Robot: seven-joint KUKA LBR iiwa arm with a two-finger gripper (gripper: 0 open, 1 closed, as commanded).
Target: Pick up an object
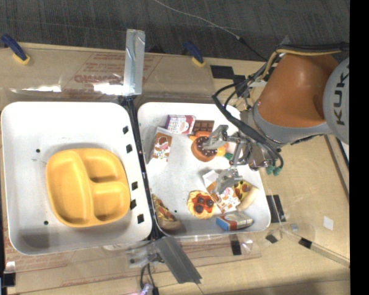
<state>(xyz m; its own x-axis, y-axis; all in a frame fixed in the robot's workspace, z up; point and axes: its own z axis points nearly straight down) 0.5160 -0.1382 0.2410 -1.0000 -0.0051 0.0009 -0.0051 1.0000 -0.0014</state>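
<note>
My gripper (226,157) hangs over the right part of the right bin (172,171), its fingers spread open with nothing between them. One finger (218,134) is next to a chocolate-glazed donut (203,148). The other finger (225,178) is over a pizza slice (238,195). A fruit tart (201,203) lies just left of the pizza. Along the bin's far side are a pink carton (180,124) and a brown chocolate bar (203,126), and a small snack packet (162,146) lies to the left of the donut.
A blue and red box (237,222) lies at the near right corner, and a bread-like toy (163,211) at the near left. The left bin (24,128) holds a yellow divided tray (87,185). The grey arm and its cables (295,97) cover the bin's right wall.
</note>
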